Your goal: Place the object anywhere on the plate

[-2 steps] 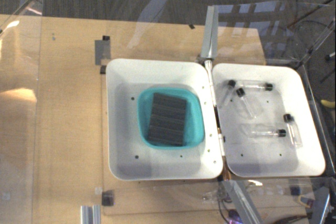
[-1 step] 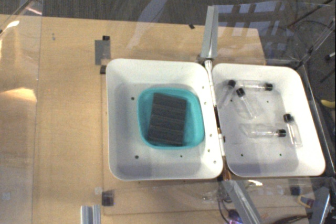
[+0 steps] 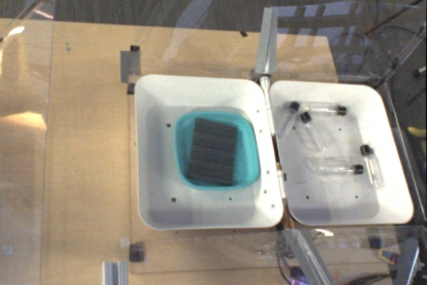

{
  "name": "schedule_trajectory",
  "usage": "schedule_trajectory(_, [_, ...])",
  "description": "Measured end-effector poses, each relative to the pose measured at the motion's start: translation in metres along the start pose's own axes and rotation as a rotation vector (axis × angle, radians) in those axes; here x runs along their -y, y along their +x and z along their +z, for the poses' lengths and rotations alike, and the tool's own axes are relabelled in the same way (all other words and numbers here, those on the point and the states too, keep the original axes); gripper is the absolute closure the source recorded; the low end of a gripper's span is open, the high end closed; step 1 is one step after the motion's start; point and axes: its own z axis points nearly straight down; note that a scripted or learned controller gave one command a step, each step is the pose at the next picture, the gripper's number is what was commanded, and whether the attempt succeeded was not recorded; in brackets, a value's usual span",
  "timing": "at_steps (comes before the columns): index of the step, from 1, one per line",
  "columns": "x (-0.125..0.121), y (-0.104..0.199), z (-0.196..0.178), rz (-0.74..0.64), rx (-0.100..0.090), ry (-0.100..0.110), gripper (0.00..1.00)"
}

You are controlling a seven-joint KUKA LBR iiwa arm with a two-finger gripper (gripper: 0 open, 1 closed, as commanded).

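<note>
Dark ribbed block (image 3: 213,153) lies flat on teal plate (image 3: 248,155) in left bin (image 3: 153,203), approx centre. Right bin (image 3: 393,203) at 3 o'clock holds clear vials w/ black caps (image 3: 320,109). Gripper state: can't tell.

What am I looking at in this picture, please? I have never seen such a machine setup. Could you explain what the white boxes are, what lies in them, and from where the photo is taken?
The photo comes from one fixed camera above a wooden bench, looking down at a slant. On the bench stand two shallow white bins side by side. The left bin holds a teal plate, and a dark ribbed block already lies on that plate. The right bin holds several clear tubes with black caps, scattered apart on its floor. A robot arm normally reaches in from the right side to pick such things up and set them on the plate. At this moment nothing is being held.
</note>
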Motion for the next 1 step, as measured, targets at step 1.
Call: schedule_trajectory(1, [0.0, 0.0, 0.0, 0.0, 0.0, 0.0, 0.0])
